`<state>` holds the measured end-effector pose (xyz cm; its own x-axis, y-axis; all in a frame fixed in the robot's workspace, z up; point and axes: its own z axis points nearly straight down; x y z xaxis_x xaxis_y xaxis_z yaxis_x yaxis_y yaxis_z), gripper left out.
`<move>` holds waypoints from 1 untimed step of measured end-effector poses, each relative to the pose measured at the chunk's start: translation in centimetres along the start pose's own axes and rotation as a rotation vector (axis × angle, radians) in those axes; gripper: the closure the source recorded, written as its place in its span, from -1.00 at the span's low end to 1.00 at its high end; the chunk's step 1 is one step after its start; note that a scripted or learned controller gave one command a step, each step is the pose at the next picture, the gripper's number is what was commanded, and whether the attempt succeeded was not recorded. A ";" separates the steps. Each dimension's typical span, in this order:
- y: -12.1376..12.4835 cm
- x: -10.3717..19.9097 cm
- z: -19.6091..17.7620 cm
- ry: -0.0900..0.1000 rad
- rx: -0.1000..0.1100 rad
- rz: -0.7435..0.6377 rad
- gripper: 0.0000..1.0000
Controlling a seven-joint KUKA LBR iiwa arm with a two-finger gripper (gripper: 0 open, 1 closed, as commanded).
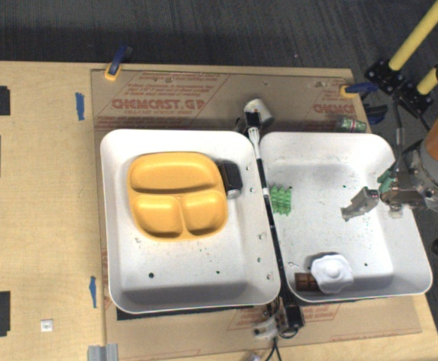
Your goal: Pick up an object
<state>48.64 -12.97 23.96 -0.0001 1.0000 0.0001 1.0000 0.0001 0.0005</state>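
Camera view, near edge first: a white cap-like piece sits against the front wall of the right bin, a small brown item just beside it — likely slid there, as loose things do. Farther in, a green block lies near the divider, long axis running front to back. The claw hangs low over the right bin, reaching in from the right; whether spread or pinched cannot be told, and nothing is seen in it. In the left bin, a yellow divided tray lies flat, a dark object touching its right side. All rests on the table.

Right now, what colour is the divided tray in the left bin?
Yellow divided tray, in the camera view.
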 end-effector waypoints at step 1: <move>-0.8 3.4 8.1 0.001 0.002 -0.225 -1.00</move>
<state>47.87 -9.52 15.88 -0.2233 0.9747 0.0014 0.9747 0.2233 -0.0018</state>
